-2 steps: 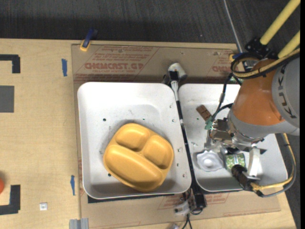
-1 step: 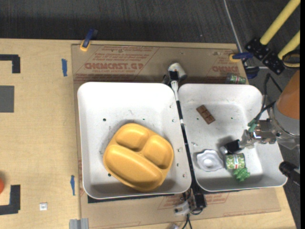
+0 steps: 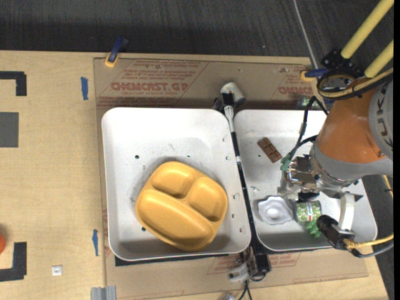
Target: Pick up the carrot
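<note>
My gripper [image 3: 300,191] hangs low over the middle of the right bin [image 3: 259,122], under the grey wrist and the orange band. Directly below it lie a green can-like item [image 3: 307,213] and a crumpled white and clear piece [image 3: 273,209], both close to the gripper's tip. The arm's body hides the right part of this bin's floor.
A large yellow loaf-shaped object [image 3: 181,205] takes up much of the left bin [image 3: 125,130]. A small brown bar [image 3: 269,149] lies in the right bin's upper part. A black cable runs along the wall between the bins. A bit of something orange [image 3: 2,244] sits at the far left edge.
</note>
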